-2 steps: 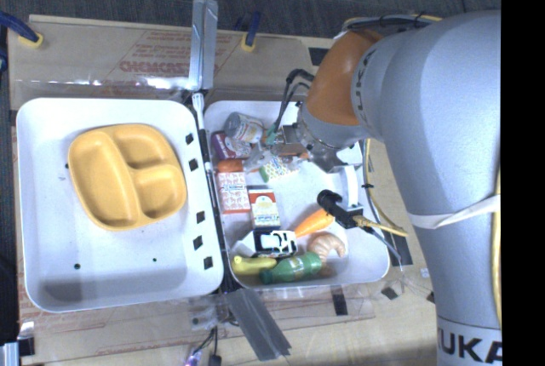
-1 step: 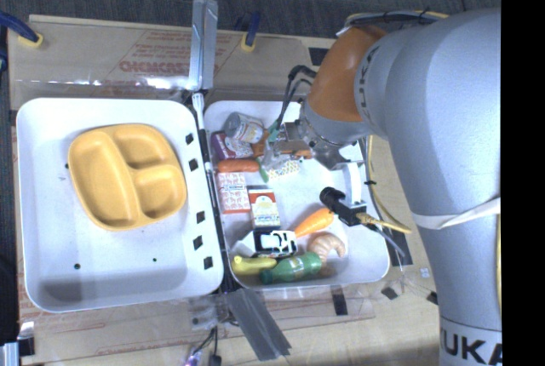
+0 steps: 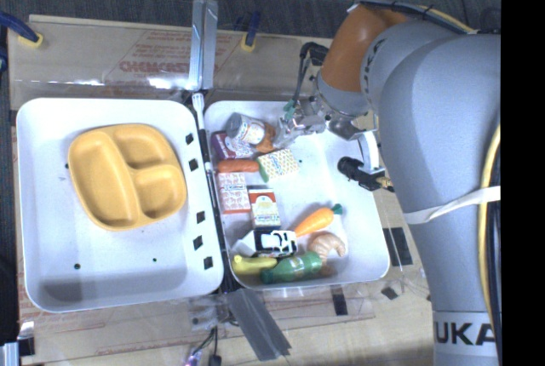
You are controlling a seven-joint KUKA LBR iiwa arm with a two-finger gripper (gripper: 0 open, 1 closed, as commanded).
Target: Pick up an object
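We look down on two white bins side by side. The left bin (image 3: 51,271) holds a yellow tray (image 3: 126,175) with three compartments, lying toward its 10 o'clock part. The right bin (image 3: 366,211) is crowded with small things.

The arm (image 3: 426,126) comes in from 3 o'clock, and its gripper (image 3: 289,124) hangs over the right bin's 12 o'clock end. From this slant we cannot tell how wide the pincer stands, nor whether anything sits in it; the metal tip looks to be just beside the can (image 3: 247,131) and above a patterned packet (image 3: 279,162), but contact is unclear.

The can lies tilted at the bin's 11 o'clock corner. Just below it, toward 6 o'clock, lies a red sausage-like piece (image 3: 236,166), then a red-and-white box (image 3: 233,192) along the bin's 9 o'clock wall. Beside that box, toward 3 o'clock, sits a small carton (image 3: 266,208). A carrot (image 3: 313,220) lies near the centre, its green end pointing to 2 o'clock. Below it sits a croissant (image 3: 329,244), and at 9 o'clock of the croissant a black-and-white item (image 3: 276,242). Along the 6 o'clock wall lie a banana (image 3: 247,265) and a green bottle (image 3: 296,268), touching each other.
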